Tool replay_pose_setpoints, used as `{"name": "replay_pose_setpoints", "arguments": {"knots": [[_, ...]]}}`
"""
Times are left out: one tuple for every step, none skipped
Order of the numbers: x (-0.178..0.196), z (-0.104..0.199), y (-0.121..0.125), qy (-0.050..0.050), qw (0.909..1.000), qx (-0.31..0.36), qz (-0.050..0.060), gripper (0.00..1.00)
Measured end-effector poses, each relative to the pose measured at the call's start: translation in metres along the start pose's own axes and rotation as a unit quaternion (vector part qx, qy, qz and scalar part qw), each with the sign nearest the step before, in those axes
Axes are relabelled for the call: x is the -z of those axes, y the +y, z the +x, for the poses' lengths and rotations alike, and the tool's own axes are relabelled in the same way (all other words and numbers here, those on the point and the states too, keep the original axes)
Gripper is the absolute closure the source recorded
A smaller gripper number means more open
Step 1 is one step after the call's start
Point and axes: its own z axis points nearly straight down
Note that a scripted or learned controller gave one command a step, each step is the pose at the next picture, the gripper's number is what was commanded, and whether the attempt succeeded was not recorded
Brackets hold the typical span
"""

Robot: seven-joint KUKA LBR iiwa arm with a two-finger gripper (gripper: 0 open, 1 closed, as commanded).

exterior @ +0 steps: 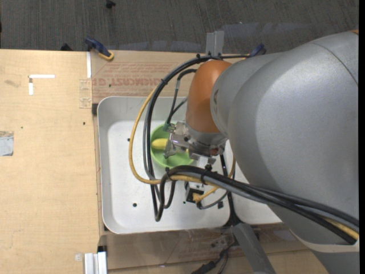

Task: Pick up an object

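Note:
A green round object lies in the white bin, near its middle, with a small yellow piece on or against it. My gripper hangs right over the green object's right side, beneath the orange band of the arm. The wrist and its cables hide the fingertips and most of the green object's right half. I cannot tell whether anything is held.
The big grey arm covers the right half of the view, the second bin included. Yellow and black cables loop down over the bin floor. A wooden bench top lies to the left, a cardboard sheet behind the bin.

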Motion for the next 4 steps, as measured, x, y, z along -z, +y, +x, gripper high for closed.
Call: {"name": "replay_pose_setpoints", "arguments": {"knots": [[-0.006,0.083,-0.066,0.002,0.9887,-0.150,-0.003,0.00],[0.064,0.040,-0.040,0.000,0.9980,-0.063,0.000,0.00],[-0.009,0.071,-0.104,0.000,0.9996,-0.029,0.000,0.00],[0.050,0.040,-0.030,0.000,0.9906,0.137,-0.001,0.00]]}}
